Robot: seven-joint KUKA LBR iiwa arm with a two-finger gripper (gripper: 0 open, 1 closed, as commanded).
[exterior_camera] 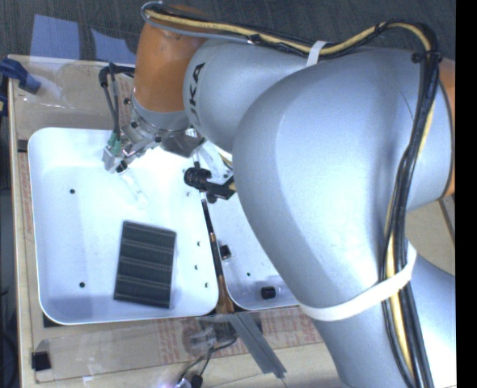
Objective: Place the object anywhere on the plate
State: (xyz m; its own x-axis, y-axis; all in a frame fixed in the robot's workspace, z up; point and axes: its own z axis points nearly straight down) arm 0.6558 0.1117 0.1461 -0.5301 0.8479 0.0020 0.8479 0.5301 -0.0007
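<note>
The big grey arm (319, 176) fills most of the right side and reaches over to the left bin (52, 217). Its pincer (119, 158) hangs near the top left part of that bin, just above the white floor. Can't tell if the pincer is released or clenched; it's too small and blurry. Nothing clear shows under its tip.

A dark ribbed block (146, 263) lies flat in the left bin, nearer the front, well apart from the pincer. I think this is the object to move, but not 100% sure. The right bin (246, 289) is mostly hidden by the arm. A plate may be in there, but I can't spot one.

My guess: the job is at the start, w/ the block not yet picked up.

To do this step well:
- Move the pincer over the middle of the block.
- Turn it so it squeezes across the short way, not the long way.
- Go straight down, slow.
- Grip the sides, not the bumpy top, so it won't slip.
- Lift a bit & check the block comes up too.
</note>
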